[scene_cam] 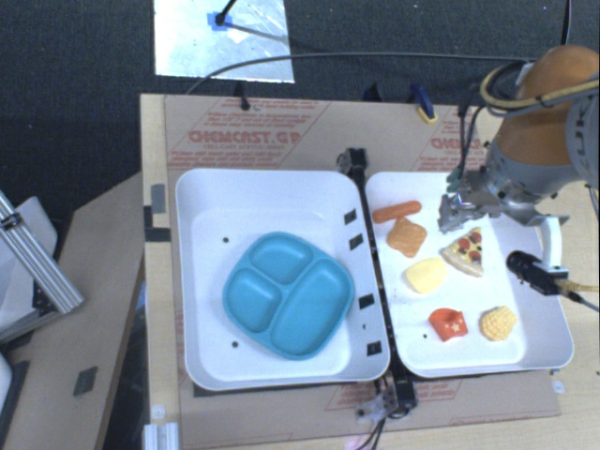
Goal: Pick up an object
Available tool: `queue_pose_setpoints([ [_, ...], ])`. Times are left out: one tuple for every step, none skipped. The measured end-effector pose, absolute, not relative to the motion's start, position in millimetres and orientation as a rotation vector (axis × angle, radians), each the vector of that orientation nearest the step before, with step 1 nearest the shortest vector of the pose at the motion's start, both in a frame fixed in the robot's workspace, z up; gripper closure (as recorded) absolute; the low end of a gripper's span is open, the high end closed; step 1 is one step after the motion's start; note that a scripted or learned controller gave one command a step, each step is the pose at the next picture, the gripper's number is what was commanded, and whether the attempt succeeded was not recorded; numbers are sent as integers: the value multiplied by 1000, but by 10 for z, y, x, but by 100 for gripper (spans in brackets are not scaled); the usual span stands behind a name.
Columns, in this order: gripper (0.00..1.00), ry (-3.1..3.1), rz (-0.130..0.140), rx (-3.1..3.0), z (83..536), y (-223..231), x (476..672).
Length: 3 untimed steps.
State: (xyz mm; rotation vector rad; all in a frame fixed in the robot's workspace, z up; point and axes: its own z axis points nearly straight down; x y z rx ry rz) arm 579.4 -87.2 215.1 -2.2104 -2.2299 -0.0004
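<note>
Pincer (457, 212): lowered into the right bin (562, 345); whether clenched or released cannot be told, the tips being blurred.
Pizza slice (465, 251): seen just below the pincer, possibly touching it.
Sausage (397, 212): left of the pincer.
Blue plate (288, 294): far left, in the other bin (202, 251).

blue divided plate (288, 293), left bin (202, 218)
</note>
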Motion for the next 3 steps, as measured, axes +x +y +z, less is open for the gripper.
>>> queue_pose_setpoints([
  [100, -2232, -3, -2208, 2261, -303, 5632],
  [100, -2230, 0, -2209, 2192, 113, 5454],
  [100, -2230, 0, -2208, 2110, 614, 5269],
])
